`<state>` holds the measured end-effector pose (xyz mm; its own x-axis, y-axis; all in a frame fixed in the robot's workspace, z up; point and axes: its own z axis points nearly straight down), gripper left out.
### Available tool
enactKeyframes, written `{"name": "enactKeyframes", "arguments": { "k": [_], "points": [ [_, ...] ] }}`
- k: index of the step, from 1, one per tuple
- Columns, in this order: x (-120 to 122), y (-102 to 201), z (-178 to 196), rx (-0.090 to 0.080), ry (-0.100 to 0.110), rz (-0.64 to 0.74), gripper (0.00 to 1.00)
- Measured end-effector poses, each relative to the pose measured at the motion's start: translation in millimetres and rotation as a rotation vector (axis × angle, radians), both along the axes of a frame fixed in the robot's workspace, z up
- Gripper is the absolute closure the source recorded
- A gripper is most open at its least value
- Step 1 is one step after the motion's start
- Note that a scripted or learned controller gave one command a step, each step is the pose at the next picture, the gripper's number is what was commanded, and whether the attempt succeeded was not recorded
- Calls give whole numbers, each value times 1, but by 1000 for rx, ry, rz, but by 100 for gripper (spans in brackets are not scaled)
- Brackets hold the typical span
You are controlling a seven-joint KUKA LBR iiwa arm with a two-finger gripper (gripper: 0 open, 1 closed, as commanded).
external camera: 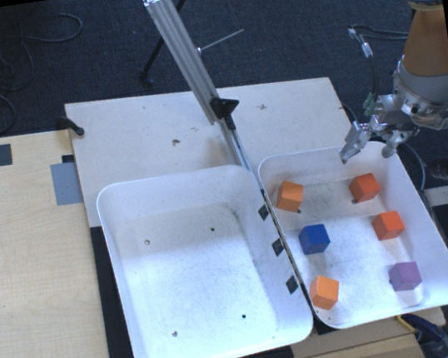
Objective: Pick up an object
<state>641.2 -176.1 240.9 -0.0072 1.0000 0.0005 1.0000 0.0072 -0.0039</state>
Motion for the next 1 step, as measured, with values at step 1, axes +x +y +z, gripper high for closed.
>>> {"name": "enactKeyframes", "arguments": {
  "k": [1],
  "points": [
    [20, 46, -130, -3, -9, -7, 0]
  ]
}}
